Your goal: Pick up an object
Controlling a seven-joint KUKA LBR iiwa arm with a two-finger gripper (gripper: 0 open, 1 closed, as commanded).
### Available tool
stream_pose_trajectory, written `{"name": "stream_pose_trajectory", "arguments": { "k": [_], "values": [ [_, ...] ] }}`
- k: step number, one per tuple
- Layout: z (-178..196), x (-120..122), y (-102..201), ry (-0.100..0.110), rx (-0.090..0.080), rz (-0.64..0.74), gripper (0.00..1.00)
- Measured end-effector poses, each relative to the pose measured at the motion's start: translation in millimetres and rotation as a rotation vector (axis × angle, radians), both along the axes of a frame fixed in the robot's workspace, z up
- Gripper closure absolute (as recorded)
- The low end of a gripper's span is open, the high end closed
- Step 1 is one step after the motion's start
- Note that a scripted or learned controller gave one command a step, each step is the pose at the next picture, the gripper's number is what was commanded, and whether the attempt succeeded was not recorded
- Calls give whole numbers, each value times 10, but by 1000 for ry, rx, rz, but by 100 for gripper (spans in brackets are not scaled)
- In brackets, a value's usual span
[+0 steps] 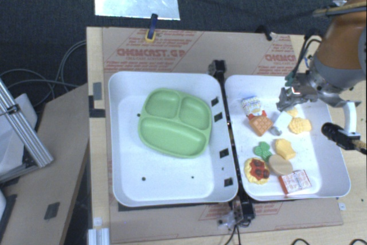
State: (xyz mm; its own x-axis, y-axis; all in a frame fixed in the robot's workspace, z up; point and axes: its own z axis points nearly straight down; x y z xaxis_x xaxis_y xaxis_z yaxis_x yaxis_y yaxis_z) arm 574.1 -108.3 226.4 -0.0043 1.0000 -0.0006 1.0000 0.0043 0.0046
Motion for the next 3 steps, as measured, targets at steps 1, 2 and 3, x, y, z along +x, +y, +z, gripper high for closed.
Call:
{"name": "stream_pose_trajectory", "arguments": {
  "k": [1,2,3],
  "values": [
    [-63,-415,442,6,2,3,100],
    [69,-687,891,5,3,5,100],
    [-89,-665,860,5,1,-3,100]
  ]
}}
